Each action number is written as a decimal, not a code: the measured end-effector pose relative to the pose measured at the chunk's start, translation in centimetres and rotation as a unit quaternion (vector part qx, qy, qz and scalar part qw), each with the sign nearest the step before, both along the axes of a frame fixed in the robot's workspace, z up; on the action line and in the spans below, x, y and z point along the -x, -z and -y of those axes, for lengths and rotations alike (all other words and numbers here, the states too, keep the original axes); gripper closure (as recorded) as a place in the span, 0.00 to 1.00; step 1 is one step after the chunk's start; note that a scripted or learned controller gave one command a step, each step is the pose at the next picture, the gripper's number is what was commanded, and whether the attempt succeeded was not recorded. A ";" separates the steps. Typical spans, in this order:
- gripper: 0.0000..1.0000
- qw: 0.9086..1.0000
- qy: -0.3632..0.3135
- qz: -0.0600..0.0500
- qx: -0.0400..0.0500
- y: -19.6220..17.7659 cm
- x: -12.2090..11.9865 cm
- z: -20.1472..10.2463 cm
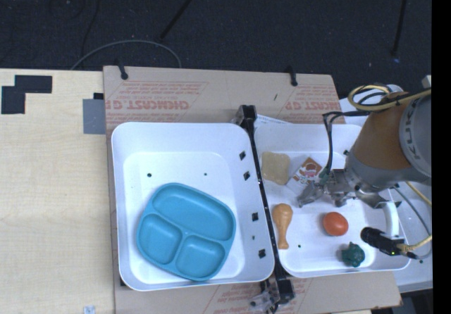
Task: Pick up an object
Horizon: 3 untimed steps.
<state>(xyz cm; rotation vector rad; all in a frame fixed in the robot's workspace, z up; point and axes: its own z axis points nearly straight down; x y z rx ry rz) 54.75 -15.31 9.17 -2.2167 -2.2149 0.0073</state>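
1. Camera view, nearest edge first: a green lump lies in the front corner of the right bin. It is just in front of the red tomato and a little to the view's right of it.
2. The red tomato sits on the bin floor, touching nothing around it.
3. A tan drumstick lies to the view's left of the tomato, close to the wall where the two bins meet.
4. Well to the view's left of the tomato, a blue divided plate rests in the left bin.
5. The gripper hangs just behind the tomato and slightly to its left, low over the bin floor. Nothing can be seen held in it, and I cannot tell whether it is released or clenched.
6. The arm rises behind and to the right of the tomato.
7. A small red and white packet lies behind the tomato, just past the gripper.
8. A pale tan slice lies behind and to the left of the tomato, beside the packet.
9. A cardboard sheet lies flat under both bins, farthest back from the tomato.
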 end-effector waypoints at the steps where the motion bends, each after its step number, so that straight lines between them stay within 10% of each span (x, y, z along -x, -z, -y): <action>1: 1.00 1.000 0.002 0.002 0.000 -1.3 -0.1 0.1; 3: 1.00 1.000 -0.001 0.007 0.002 -13.0 -1.0 1.1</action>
